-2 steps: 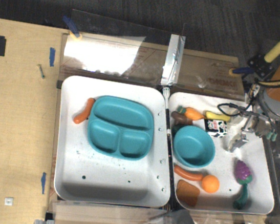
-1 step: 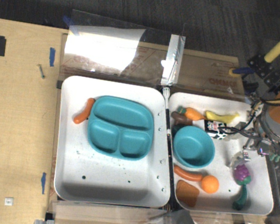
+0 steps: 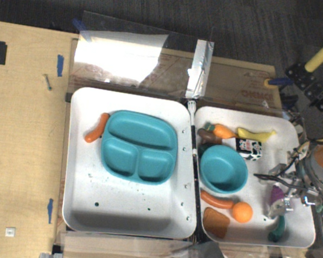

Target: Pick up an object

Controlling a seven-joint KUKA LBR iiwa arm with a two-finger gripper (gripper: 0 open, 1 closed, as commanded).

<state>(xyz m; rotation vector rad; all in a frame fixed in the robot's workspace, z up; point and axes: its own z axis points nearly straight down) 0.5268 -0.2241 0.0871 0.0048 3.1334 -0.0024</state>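
Counter [image 3: 9,152] carries two white bins side by side. Left bin [image 3: 120,209] holds a teal divided plate [image 3: 139,146] with an orange carrot [image 3: 95,127] touching its left edge. Right bin [image 3: 295,236] holds a teal bowl [image 3: 222,169]; banana [image 3: 255,133] and a second carrot [image 3: 223,132] lie behind it, an orange [image 3: 242,212] in front. Gripper [image 3: 288,185] sits at the right bin's right side, above purple [image 3: 276,195] and green [image 3: 278,229] items; finger state cannot be told

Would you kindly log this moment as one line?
tool: over right bin, right side | nearest: purple item | left bin: teal tray, orange sausage
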